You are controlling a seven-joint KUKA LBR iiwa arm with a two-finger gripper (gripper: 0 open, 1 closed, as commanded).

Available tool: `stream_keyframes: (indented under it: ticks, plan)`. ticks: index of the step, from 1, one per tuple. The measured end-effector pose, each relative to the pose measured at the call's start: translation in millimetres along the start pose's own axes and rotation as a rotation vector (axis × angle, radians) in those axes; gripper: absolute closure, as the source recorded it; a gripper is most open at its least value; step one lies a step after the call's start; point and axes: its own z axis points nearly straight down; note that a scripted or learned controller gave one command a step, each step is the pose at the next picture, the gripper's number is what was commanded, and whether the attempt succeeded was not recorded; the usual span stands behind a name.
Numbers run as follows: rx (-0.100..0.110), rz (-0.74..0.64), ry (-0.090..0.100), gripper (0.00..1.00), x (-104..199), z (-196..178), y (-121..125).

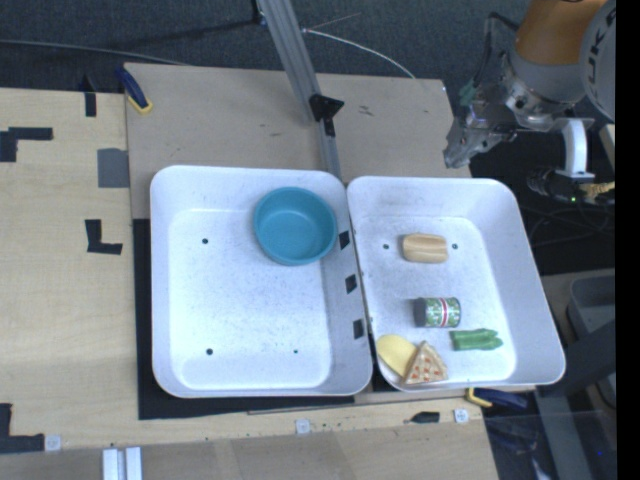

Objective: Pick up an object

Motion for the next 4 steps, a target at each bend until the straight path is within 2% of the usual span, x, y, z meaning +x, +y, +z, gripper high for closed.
stream_keyframes:
  ticks: [2, 3, 4]
  plan:
    - [0.01, -0.004, 0.002, 1.0, 92, 7, -36]
    - [0.01, -0.004, 0.002, 1.0, 140, 17, -45]
    - [0.012, -0.004, 0.001, 1.0, 186, 46, -62]
